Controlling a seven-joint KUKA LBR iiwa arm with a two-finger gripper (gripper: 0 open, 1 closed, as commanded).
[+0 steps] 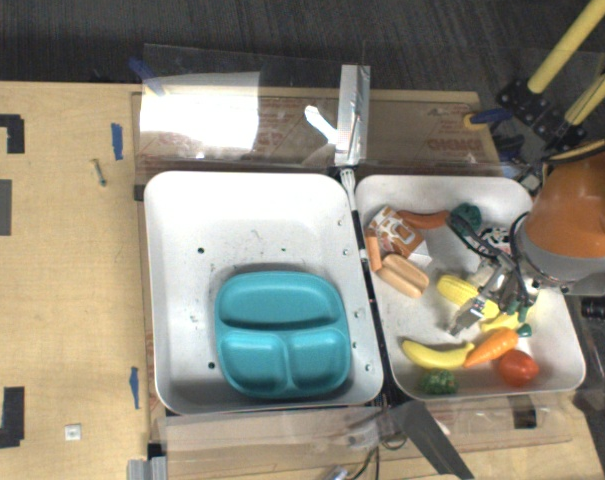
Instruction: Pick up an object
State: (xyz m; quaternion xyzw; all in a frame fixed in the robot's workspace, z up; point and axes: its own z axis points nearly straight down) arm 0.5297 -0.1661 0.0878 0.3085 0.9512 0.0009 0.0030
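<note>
Evidently the grey arm with its orange band [572,218] reaches down into the right-hand shallow white bin [557,373] because that is where the loose toy food lies. Its two-finger gripper [482,306] hangs low among the pieces, just beside a small yellow plastic piece [456,290] and above a yellow toy banana [434,353]. Metal parts and cables crowd the tip, so I cannot tell how the tool is set, and nothing is plainly lifted off the bin floor.

The pieces cluster toward the near and far right of that bin, which leaves little free room around any one. An orange toy carrot [494,346] lies touching a red toy tomato [517,367]; a small green piece [440,384] sits by the near wall; a tan toy hot dog [402,275] and an orange-and-white packet [394,233] lie toward the dividing wall. Any of these could serve as the object to pick.

The left-hand white bin [182,228] holds a single teal plastic tray with three compartments [282,333], set flat toward its near side.
</note>
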